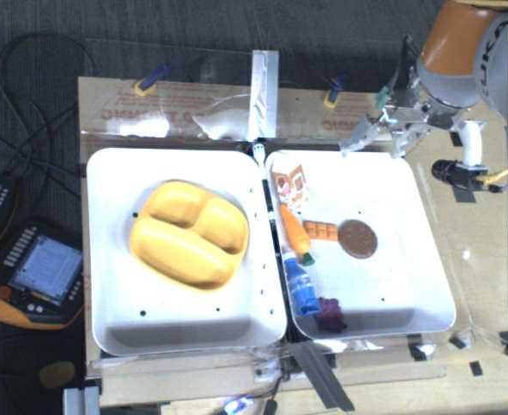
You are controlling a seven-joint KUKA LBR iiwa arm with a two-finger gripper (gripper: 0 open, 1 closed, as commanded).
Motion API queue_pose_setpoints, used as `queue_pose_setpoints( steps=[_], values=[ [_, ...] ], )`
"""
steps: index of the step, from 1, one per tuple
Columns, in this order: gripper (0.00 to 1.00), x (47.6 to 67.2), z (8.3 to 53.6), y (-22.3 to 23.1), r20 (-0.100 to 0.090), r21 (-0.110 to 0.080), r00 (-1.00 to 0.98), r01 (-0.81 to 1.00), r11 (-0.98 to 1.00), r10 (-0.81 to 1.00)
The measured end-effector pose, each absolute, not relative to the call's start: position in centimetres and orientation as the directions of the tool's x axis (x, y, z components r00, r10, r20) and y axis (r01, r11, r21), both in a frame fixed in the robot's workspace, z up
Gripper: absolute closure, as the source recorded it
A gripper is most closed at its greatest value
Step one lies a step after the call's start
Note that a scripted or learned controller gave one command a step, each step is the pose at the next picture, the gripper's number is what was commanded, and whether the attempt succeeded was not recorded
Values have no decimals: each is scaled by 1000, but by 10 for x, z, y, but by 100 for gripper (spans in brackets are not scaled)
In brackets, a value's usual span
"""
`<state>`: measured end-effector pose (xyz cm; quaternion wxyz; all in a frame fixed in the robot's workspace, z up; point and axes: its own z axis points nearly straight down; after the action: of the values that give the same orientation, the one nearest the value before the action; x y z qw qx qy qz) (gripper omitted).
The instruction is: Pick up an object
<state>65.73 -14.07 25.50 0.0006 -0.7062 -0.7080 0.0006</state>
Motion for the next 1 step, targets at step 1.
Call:
queue_pose_setpoints(
  steps=[1],
  values=[
    [0, 595, 153, -94, 1, -3, -33, 999, 33, 999]
  ],
)
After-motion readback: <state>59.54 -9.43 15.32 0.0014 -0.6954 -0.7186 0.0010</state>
